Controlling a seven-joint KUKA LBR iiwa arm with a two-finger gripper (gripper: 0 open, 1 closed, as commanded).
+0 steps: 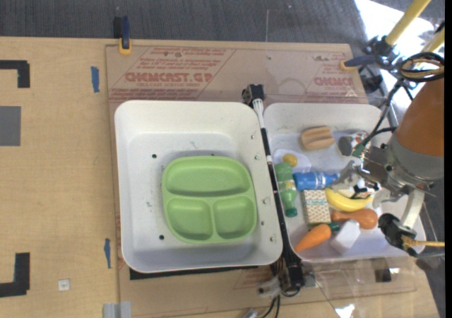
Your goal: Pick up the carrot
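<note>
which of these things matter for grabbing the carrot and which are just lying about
Job: carrot, gripper.
Lying about: banana, blue bottle, green bottle, bread roll, green tray.

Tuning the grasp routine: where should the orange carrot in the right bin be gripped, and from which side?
Grip the orange carrot mid-body from straight above, closing across its width. It lies flat and slanted; the white block crowds its upper-right end, so the lower-left half looks freer.
</note>
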